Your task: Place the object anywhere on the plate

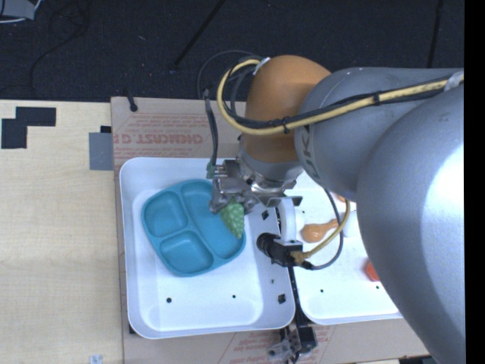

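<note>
The gripper (227,196) hangs over the right-hand edge of the blue plate (186,230), its metal fingers pointing down from beneath the orange band (284,112) of the arm (394,180). Directly under the fingertips, touching them or very nearly so, is a small pale green, knobbly object (234,218). It sits at the plate's right rim, over the compartment closest to the arm. Whether the fingers are clamped on the object or have let it go cannot be told: the fingertips merge with the top of the green thing, and no gap or grip shows plainly.

Just to the left of the gripper spread the plate's three compartments, two smaller ones further left and one below. The plate lies tilted within the left white bin (151,309), whose floor shows bare below and to the left of the gripper.

To the right of the gripper, past the wall where the two bins meet, a black fitting with a cable (276,249) hangs from the wrist. Beyond that, in the right white bin (341,302), lies an orange, spoon-like item (318,232), and further right a small red-orange piece (371,270) peeps out at the arm's edge.

Farthest off, behind the gripper, a brown cardboard sheet (163,131) with printed red lettering lies under the bins.
</note>
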Action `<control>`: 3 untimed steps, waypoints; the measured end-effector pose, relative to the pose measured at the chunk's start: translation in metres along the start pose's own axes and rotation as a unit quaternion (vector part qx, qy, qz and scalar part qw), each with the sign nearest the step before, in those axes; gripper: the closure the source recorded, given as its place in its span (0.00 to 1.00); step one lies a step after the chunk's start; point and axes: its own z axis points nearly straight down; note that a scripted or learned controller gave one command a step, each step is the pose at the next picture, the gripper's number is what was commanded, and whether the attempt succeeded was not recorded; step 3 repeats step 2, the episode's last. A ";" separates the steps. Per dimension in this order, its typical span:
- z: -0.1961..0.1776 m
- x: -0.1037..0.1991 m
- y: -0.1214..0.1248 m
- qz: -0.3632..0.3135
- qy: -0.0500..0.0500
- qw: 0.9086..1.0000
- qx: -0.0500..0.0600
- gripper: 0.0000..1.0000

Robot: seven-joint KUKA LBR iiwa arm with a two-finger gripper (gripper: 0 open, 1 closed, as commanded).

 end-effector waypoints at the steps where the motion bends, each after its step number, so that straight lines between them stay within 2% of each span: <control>1: -0.018 -0.004 -0.005 0.002 -0.001 1.000 0.000 1.00; 2: -0.017 -0.004 -0.005 0.001 -0.001 1.000 0.001 0.00; 3: -0.017 -0.004 -0.005 0.001 -0.001 1.000 0.001 0.00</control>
